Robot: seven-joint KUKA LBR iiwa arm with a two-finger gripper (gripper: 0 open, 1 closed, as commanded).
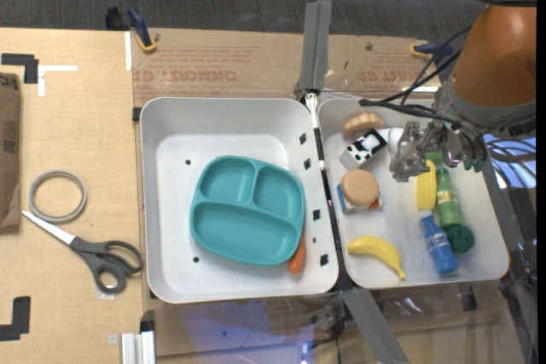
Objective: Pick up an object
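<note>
Nothing's picked up yet as far as I can see. The yellow bottle (426,188) sits upright in the right bin (490,268), just beside the claw (408,156), which hangs low over it; can't tell its grip state. Banana (378,254) and burger (361,188) lie nearby. Left bin (162,183) holds a teal divided plate (247,210). Scissors (94,251) and a tape roll (57,194) sit on the wooden counter (68,141).

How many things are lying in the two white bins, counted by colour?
Teal: 1, divided plate
Orange: 1, carrot
Yellow: 2, banana, yellow piece
Green: 2, bottle, ball
Blue: 1, tube
Brown: 2, burger, bread roll
Black-and-white: 1, checkered block
Total: 10
</note>
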